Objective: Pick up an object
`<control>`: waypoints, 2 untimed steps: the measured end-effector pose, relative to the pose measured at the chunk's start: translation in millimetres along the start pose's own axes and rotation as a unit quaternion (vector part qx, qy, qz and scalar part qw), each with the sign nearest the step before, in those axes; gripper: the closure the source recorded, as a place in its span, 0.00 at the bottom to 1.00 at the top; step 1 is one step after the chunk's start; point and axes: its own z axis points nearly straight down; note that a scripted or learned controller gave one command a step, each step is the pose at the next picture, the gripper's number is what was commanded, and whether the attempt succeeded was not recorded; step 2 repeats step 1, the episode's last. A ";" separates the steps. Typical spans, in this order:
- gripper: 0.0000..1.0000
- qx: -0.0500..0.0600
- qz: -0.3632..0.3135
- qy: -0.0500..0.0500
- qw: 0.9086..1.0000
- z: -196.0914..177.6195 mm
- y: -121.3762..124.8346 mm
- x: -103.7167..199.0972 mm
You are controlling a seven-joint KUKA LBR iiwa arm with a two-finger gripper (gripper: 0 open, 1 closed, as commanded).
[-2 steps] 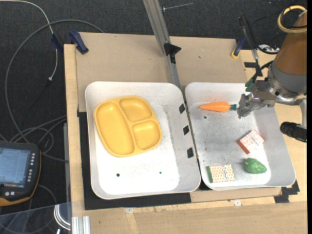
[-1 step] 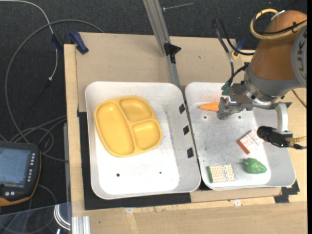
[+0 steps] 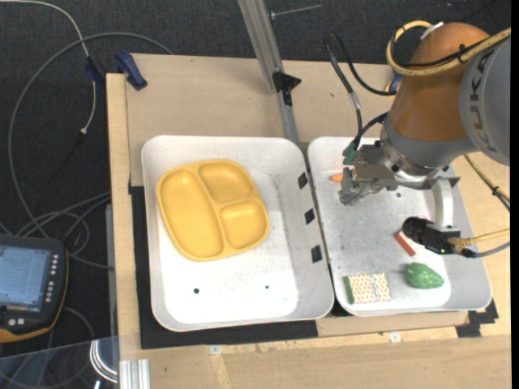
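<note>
Two bins side by side: left bin [image 3: 243, 290] carrying a yellow plate [image 3: 212, 209]; right bin [image 3: 369, 245] with gripper [image 3: 354, 188] low at its 11 o'clock, clench or release impossible to tell. Probably easiest: green lump [image 3: 424, 276] at 5 o'clock, lying apart. Centre above, descend straight.
</note>
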 end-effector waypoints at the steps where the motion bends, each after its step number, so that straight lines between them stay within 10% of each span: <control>1: 1.00 0.001 0.000 0.000 1.000 11.8 -12.5 56.6; 2: 1.00 0.001 0.000 0.000 1.000 11.8 -12.5 56.6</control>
